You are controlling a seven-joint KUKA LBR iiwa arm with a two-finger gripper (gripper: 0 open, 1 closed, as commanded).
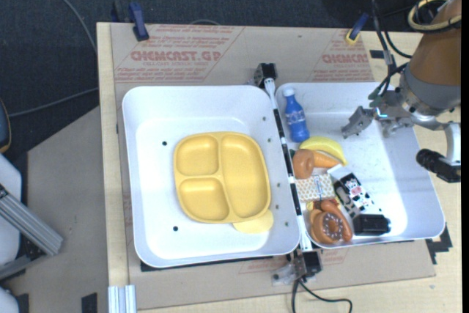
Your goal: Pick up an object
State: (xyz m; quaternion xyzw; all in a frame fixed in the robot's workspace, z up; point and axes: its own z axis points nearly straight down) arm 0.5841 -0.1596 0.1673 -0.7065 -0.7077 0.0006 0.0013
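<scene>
My gripper hangs over the back of the right bin, below the arm's orange band. Its two grey fingers are spread apart and open, with nothing between them. To its left a blue bottle lies along the bin's left wall. In front of the gripper lies a yellow banana, with an orange piece beside it. Nearer the front sit a waffle-patterned cracker, a brown pretzel, a black-and-white toy and a black block.
The left bin holds a yellow divided plate with a pale yellow lid edge under its front corner. A black part of the arm juts over the right bin's right side. Clamps sit at the bench's back edge.
</scene>
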